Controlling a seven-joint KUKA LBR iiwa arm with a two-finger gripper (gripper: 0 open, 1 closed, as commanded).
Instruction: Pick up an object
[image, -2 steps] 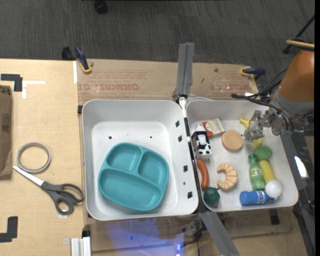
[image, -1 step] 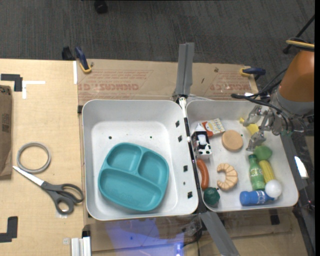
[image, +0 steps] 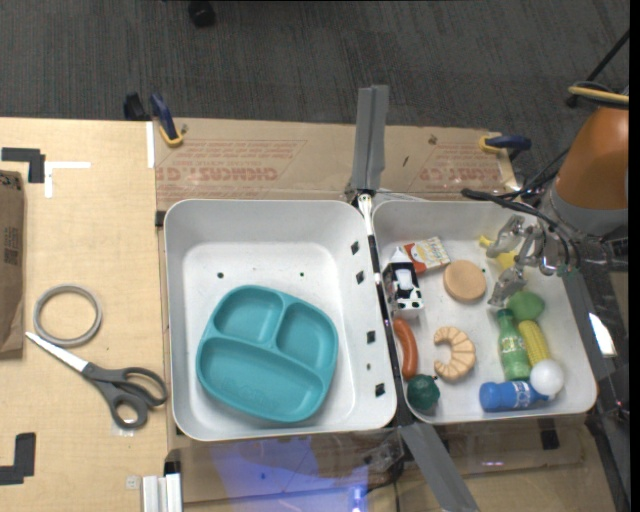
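My gripper (image: 512, 272) hangs over the upper right part of the right bin (image: 580, 330), just above a light green toy (image: 528, 305) and right of a round tan disc (image: 465, 281). Below it lie a green bottle (image: 513, 345), a yellow corn cob (image: 535, 340), a white ball (image: 547, 377) and a blue bottle (image: 508, 396). Further left are a croissant (image: 456, 352), a red sausage (image: 406, 347), a dark green ball (image: 423, 392), a cow-patterned carton (image: 403, 286) and a red-and-white packet (image: 430, 252). Nothing is visibly held.
A teal divided plate (image: 265, 350) lies in the left bin (image: 190, 240). On the bench to the left are scissors (image: 110, 380) and a tape roll (image: 67, 313). Cardboard (image: 260, 165) with blue clamps (image: 165, 118) lies behind the bins.
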